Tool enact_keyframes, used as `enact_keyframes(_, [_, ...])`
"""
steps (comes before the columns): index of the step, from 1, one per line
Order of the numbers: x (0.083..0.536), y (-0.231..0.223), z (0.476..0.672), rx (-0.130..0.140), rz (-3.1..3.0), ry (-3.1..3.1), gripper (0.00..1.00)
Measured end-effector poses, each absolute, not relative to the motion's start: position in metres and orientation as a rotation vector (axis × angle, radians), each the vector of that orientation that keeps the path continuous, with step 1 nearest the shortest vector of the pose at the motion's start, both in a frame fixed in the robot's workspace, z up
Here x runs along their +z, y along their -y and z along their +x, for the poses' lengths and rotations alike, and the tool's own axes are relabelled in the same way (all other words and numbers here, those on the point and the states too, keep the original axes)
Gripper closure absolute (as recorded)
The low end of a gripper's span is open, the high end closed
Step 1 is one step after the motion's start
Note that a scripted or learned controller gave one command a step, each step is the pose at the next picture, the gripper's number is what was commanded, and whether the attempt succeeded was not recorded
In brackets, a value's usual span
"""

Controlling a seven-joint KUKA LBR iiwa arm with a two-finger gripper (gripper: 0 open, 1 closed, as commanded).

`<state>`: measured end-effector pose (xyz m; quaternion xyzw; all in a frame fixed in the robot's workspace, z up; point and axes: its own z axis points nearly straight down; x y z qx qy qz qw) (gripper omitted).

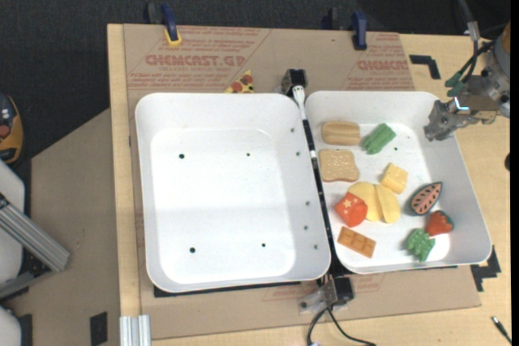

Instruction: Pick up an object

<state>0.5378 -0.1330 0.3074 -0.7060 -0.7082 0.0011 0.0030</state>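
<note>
Gripper (442, 126) hovers at the far right rim of the right bin (474, 198), holding nothing visible.

Whether it is wide or narrow cannot be told from here; it sits blurred over the bin's upper right edge, apart from the toys. Inside the right bin lie a bread roll (340, 132), a green vegetable (378, 138), a toast slice (338, 165), a cheese cube (395, 177), a tomato (351, 209), a yellow piece (379, 202) touching it, a cracker (357, 241), a brown fish-like piece (426, 198), a strawberry (439, 224) and a green sprig (419, 244). The left bin (154, 174) sits beside it on the bench (130, 77).
</note>
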Motion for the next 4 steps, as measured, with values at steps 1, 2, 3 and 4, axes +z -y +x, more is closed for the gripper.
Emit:
enact_keyframes(1, [0.24, 0.075, 0.476, 0.008, -2.209, 2.217, 1.0])
enact_keyframes(2, [0.41, 0.077, 0.481, -0.022, -2.231, 2.237, 1.0])
enact_keyframes(3, [0.335, 0.043, 0.479, 0.006, -2.213, 2.221, 1.0])
enact_keyframes(4, [0.514, 0.026, 0.503, -0.025, -2.229, 2.237, 1.0])
